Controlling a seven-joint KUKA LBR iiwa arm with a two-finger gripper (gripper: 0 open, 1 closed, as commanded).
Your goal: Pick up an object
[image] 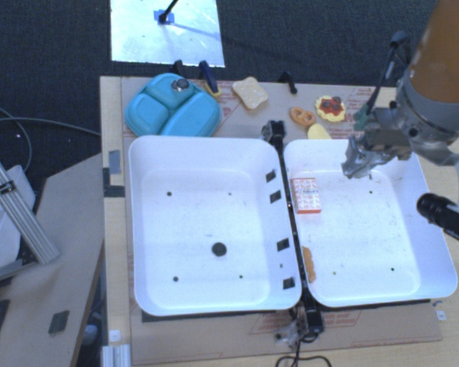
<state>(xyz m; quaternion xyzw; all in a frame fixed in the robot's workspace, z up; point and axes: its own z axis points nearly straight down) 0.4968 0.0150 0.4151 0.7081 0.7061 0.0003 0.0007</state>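
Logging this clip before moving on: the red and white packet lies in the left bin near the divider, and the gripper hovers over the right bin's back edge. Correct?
Not quite. The red and white packet lies in the right bin, close to the divider, not in the left one. The camera view shows it. The rest stands: the gripper hovers over the right bin's back edge.

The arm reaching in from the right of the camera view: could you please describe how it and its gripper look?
The arm is grey with a broad orange band above the wrist. A thin dark cable runs beside it. Its gripper is a blocky grey metal two-finger unit.
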